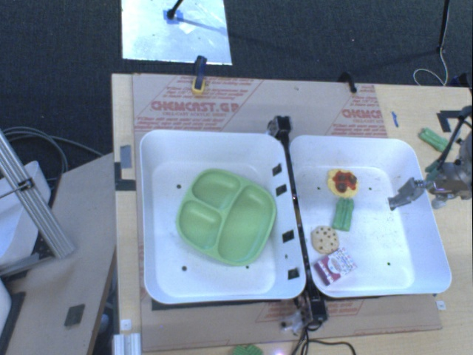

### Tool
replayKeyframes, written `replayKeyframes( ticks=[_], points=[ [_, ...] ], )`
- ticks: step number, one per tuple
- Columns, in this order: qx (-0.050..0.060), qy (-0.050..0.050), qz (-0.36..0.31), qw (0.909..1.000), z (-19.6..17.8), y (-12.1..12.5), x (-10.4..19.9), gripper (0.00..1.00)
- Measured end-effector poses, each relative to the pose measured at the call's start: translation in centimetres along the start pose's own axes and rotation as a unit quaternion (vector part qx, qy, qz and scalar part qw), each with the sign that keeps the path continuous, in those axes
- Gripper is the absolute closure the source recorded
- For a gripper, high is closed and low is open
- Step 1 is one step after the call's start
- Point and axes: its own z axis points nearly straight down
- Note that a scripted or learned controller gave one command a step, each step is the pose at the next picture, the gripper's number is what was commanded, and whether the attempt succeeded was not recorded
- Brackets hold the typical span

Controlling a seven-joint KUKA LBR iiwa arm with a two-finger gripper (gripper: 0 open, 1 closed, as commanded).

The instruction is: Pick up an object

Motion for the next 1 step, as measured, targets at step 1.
replayKeyframes(
  ticks=[1],
  points=[
    [0.004,0.003,-0.004,1.0000,8.39,-1.61,8.57,0.00]
  ],
)
